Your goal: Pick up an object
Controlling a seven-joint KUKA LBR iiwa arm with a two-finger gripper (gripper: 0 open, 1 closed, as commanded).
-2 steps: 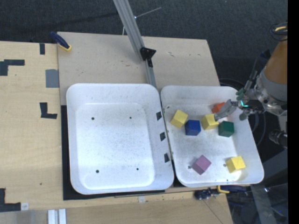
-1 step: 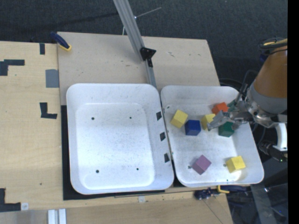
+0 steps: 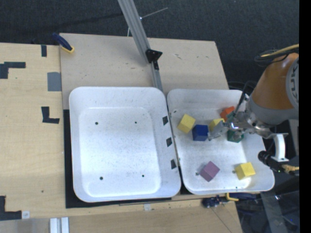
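matte blue cube, speckled white bin

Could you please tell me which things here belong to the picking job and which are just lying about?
Job: gripper, yellow cube, blue cube, purple block, yellow block, right bin.
Lying about: left bin, clamp, metal rail.

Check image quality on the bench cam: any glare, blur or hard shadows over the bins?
Camera view: lighting is even and diffuse, with no hard shadows. The left bin and right bin read bright white, slightly washed but still showing their speckle. The picture is soft overall; the gripper area is cluttered and indistinct, while the purple block stays readable.
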